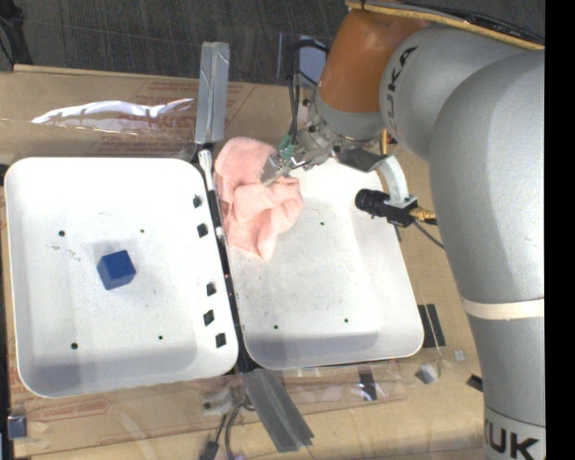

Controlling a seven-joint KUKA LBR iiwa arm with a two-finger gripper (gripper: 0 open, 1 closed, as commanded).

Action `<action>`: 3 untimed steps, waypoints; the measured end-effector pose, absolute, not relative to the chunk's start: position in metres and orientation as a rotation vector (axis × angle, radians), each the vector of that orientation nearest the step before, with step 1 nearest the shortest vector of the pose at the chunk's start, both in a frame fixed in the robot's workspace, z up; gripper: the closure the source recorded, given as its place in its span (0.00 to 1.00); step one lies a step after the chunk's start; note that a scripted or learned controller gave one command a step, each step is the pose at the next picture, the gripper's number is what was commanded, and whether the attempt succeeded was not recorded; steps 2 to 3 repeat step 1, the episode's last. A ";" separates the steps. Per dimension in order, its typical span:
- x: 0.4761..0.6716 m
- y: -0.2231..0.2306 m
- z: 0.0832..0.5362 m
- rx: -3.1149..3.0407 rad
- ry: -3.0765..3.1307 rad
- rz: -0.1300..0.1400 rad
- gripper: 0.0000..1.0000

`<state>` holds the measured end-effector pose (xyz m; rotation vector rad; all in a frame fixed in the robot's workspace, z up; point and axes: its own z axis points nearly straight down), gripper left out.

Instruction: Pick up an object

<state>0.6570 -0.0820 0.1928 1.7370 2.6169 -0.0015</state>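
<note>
From my feed, the gripper (280,164) sits low over the far left corner of the right bin (364,286), right on top of the pink cloth (254,199). Its tips press into the upper folds of the cloth, but I cannot tell how far apart they stand or whether any fabric is pinched between them. The cloth lies bunched directly beneath and just below the gripper, draped against the bin's left wall. Well away to the gripper's left, in the left bin (38,353), a small blue cube (116,268) rests alone. The orange band (359,60) rises just behind the gripper, above the brown worktop (125,94).
</note>
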 end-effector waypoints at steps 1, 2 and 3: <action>0.637 -0.105 0.225 1.626 2.688 -0.002 1.00; 0.637 -0.105 0.225 1.626 2.688 -0.002 1.00; 0.637 -0.105 0.225 1.626 2.688 -0.002 1.00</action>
